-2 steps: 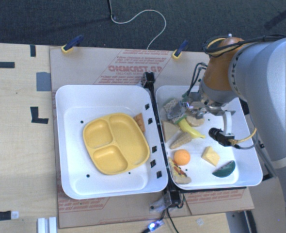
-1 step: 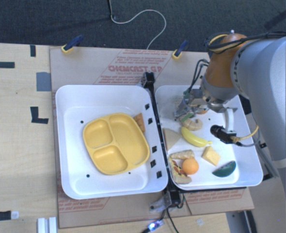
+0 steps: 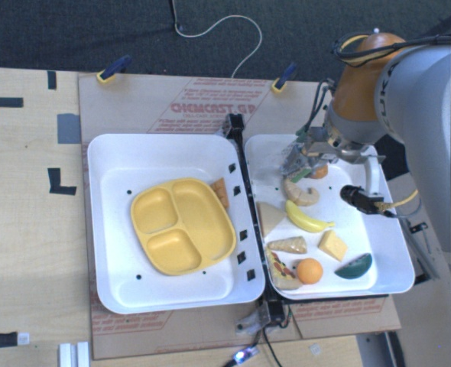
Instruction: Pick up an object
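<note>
My gripper reaches down into the far part of the right bin, just above a beige ring-shaped piece. Its fingers blur into the bin floor. A small orange piece lies right beside the gripper. Nearer the front lie a yellow banana, a pale wedge, a bread slice, a yellow cheese block, an orange ball, a dark green piece and a pizza-like slice.
The left bin holds a yellow divided plate with a brown piece at its right edge. A black divider runs between the bins. The arm's grey body looms over the right side.
</note>
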Tool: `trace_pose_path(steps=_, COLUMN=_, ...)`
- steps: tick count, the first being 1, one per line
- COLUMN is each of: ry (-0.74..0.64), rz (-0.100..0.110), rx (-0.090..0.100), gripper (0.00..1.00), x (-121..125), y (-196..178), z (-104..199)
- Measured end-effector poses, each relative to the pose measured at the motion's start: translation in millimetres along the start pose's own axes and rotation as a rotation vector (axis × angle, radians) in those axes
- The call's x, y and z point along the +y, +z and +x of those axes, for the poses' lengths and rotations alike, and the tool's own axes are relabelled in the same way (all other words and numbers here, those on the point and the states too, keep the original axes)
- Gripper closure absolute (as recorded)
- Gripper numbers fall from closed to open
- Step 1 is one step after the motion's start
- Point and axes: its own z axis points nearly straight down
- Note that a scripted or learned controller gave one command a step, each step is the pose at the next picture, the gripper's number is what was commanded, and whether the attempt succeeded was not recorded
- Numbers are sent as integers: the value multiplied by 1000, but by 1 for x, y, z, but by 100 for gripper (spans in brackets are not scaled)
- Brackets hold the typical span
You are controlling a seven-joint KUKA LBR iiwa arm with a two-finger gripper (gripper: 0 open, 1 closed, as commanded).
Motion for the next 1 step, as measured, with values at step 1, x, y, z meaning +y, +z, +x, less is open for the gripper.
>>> trace_pose_path(steps=1, ry=1, rz=-3, rx=-1, gripper=100, x=-5, y=-59, z=-6)
